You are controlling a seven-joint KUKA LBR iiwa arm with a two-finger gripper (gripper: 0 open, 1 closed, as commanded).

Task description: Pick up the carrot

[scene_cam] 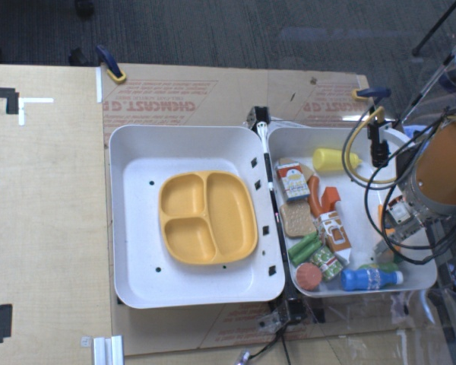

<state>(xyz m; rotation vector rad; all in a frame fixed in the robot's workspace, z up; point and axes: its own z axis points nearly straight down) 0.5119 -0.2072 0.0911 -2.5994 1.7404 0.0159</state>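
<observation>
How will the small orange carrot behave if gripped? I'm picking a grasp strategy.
The small orange toy carrot looks like smooth, rigid plastic, so probably stiff, light and somewhat slippery. Its tapered, rounded body may roll or squirt out of a pinch. It lies wedged between the red-and-white carton and an orange box, so neighbours may shift.

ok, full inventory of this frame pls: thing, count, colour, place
bins: 2, white, side by side on the bench
plate: 1, yellow, three compartments, middle of left bin
cup: 1, yellow, on its side, back of right bin
carrot: 1, orange, right bin, between the cartons
cartons: 2, white and orange, right bin
cracker: 1, tan, right bin by the left wall
green item: 1, right bin, below the cracker
red round item: 1, front of right bin
bottle: 1, blue, lying at right bin's front wall
clamps: 2, blue and yellow, back edge of cardboard
arm: 1, orange band, cables, over right bin's right edge
</observation>
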